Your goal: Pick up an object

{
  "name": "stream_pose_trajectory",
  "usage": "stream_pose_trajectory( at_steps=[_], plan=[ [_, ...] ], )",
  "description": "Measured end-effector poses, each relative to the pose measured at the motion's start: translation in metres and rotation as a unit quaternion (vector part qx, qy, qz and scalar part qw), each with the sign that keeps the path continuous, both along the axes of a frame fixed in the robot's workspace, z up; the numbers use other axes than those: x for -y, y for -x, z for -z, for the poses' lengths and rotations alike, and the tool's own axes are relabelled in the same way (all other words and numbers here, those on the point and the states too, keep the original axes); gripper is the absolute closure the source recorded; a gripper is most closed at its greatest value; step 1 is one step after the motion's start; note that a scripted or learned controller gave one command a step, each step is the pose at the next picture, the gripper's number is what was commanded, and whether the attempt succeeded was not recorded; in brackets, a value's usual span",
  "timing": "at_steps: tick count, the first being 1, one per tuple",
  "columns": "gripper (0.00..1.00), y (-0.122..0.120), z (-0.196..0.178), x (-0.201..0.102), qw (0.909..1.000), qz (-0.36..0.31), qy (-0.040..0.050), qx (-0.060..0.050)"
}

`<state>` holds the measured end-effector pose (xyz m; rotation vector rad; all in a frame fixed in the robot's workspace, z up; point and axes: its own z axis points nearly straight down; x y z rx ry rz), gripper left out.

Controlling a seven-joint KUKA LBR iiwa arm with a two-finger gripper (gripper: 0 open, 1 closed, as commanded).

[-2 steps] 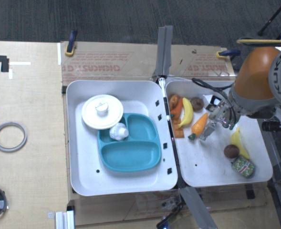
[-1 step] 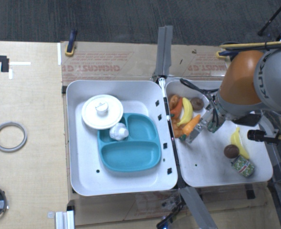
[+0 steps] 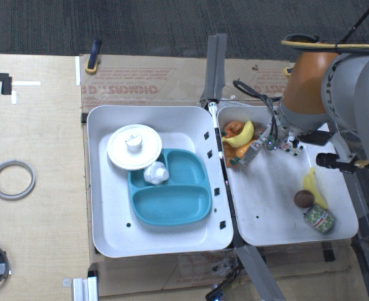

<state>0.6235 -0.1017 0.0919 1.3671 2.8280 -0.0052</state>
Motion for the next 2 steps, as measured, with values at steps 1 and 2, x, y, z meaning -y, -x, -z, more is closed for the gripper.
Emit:
stream_pose_trajectory(
  at_steps=[1, 2],
  plan=[
    [0.00, -0.0233, 0.0006, 0.0041, 0.9875, 0.157, 0.0001, -0.001],
    [0.00, -0.0325, 0.0015, 0.0057, 0.9826, 0.186, 0.0010, -0.005]
  ],
)
